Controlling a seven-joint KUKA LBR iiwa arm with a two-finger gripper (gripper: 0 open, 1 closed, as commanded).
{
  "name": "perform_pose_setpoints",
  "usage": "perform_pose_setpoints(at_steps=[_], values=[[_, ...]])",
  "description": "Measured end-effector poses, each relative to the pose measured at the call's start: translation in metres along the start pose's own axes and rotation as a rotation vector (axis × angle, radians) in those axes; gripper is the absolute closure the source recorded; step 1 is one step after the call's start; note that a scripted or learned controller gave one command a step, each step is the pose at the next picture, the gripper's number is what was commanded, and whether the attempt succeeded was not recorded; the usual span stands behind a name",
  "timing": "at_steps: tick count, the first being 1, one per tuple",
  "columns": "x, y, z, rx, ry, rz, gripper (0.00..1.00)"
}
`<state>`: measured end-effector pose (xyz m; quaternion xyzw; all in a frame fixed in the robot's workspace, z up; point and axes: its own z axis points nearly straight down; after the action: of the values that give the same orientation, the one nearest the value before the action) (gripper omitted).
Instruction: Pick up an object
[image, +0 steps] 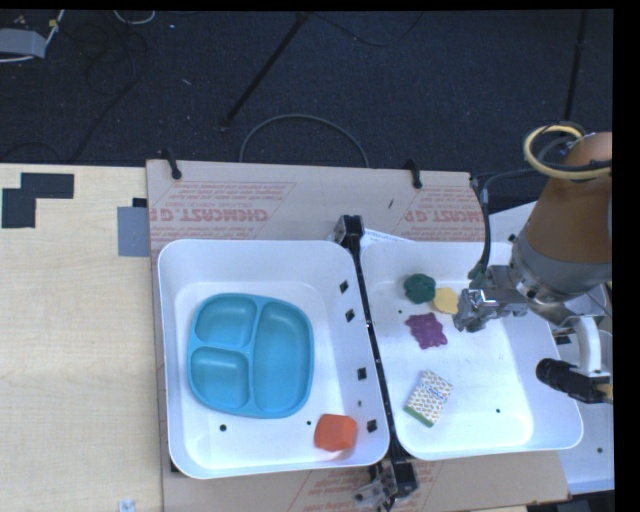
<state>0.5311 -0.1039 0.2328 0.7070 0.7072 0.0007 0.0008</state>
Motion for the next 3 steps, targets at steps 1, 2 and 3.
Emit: perform_pose_setpoints(at_steps=[1,2,3], values=[[0.053,0.001,-0.009,0.003,0.002,-0.004,1.00],[0.107,-0.001,-0.015,0.004,0.002,-0.005,1.00],[0.167,-0.006,-0.001,0.008,0.002,-0.004,1.00]])
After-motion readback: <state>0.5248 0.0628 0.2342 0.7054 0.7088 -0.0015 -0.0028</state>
